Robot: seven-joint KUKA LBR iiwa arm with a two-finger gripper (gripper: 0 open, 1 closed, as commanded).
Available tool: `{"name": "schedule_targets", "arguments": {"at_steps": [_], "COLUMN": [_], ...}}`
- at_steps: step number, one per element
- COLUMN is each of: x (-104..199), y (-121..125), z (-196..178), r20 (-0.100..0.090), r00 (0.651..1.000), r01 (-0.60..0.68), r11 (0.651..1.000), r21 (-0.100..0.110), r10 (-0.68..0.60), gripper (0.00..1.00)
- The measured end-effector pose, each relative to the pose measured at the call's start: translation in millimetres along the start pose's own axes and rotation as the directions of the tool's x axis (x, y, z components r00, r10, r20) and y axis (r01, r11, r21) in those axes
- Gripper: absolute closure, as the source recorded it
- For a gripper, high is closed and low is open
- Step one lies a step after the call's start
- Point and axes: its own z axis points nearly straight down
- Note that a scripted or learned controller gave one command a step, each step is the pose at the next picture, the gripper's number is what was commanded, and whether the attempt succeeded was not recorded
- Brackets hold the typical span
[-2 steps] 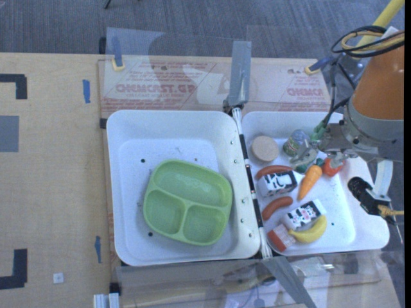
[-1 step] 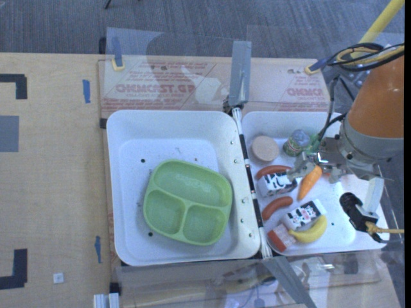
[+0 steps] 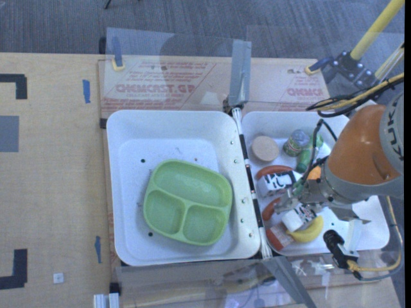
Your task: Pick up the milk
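Just right of the milk point(image 3: 277, 180) hovers the tool point(image 3: 302, 201)

You're looking at a pale green divided tray point(image 3: 187, 201) in the white left bin point(image 3: 122, 172), a yellow banana point(image 3: 307, 230), and a white milk carton point(image 3: 277, 180) with black patches.

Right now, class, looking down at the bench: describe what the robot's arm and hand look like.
The arm is bulky and rounded, with a wide orange band above grey casing and part of a dark letter at the right edge. Black cables loop across its upper side. The hand is a compact cluster of grey and black metal parts, too cluttered to make out finer detail.
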Motion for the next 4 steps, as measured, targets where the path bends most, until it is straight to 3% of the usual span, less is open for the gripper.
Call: {"name": "schedule_targets", "arguments": {"at_steps": [1, 2, 3, 4], "x": [-53, -54, 39, 101], "y": [11, 13, 5, -7], "z": [26, 16, -71, -89], "r20": [-0.001, 0.000, -0.001, -0.001], "r00": [0.999, 0.999, 0.996, 0.959], "r01": [-0.042, -0.044, 0.092, 0.282], "r11": [0.999, 0.999, 0.996, 0.959], "r21": [-0.003, -0.006, 0.002, 0.002], "r10": [0.042, 0.044, -0.092, -0.282], "gripper": [0.00, 1.00, 1.00, 1.00]}}
